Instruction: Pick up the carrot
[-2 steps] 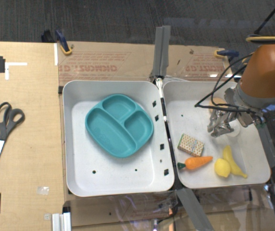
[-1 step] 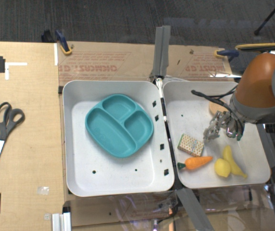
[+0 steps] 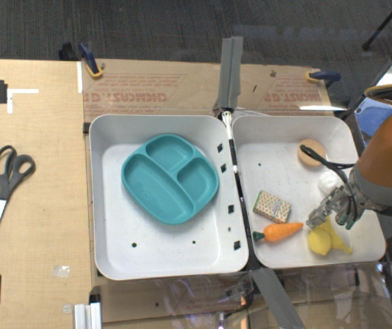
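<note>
Carrot (image 3: 282, 232): I see it lying on the floor of the right bin (image 3: 278, 139), near the front wall, its green stem end toward the divide between the two bins and its orange tip pointing right. It lies free, with nothing gripping it.

Cracker (image 3: 272, 206): a small tan patterned block just behind the carrot, close to it; I cannot tell whether they touch.

Lemon (image 3: 325, 240): a yellow piece just right of the carrot's tip, in the same bin, by the front right corner.

Claw (image 3: 321, 215): it hangs low over the right bin, just beyond the carrot's tip and above the lemon. I cannot tell how its grasp is set; I see nothing held in it. The arm (image 3: 388, 160), with its orange band, enters from the right.

Roll (image 3: 312, 153): a tan rounded item with a dark stripe, near the back of the right bin, well apart from the carrot.

Left bin (image 3: 107, 184): it holds one teal plate (image 3: 170, 178) with three compartments, lying flat and turned at an angle near the middle.

Table (image 3: 38, 238): left of the bins, scissors (image 3: 5, 182) lie on the bare wood, well apart from both bins.
</note>
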`<state>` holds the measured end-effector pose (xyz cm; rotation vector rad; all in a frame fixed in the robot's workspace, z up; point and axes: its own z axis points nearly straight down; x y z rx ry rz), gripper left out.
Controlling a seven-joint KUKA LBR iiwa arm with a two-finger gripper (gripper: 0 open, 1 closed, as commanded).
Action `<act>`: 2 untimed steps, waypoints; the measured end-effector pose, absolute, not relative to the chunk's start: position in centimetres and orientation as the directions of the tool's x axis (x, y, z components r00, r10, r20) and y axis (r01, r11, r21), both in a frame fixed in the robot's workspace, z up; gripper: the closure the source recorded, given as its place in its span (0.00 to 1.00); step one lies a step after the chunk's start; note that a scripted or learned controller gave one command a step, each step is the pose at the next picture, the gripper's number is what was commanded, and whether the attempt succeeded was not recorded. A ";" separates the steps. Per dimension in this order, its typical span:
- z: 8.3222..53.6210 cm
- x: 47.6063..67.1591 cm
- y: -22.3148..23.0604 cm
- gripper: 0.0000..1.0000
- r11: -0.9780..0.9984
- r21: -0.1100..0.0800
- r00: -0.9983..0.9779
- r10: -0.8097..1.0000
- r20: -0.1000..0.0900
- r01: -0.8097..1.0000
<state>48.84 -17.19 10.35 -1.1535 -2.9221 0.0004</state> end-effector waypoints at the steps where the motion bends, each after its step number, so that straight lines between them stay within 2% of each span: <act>1: 9.2 49.9 -9.9 1.00 0.499 0.000 -0.499 0.866 0.000 0.866; 2: 19.1 48.3 -1.8 1.00 0.359 -0.001 -0.359 0.933 -0.001 0.933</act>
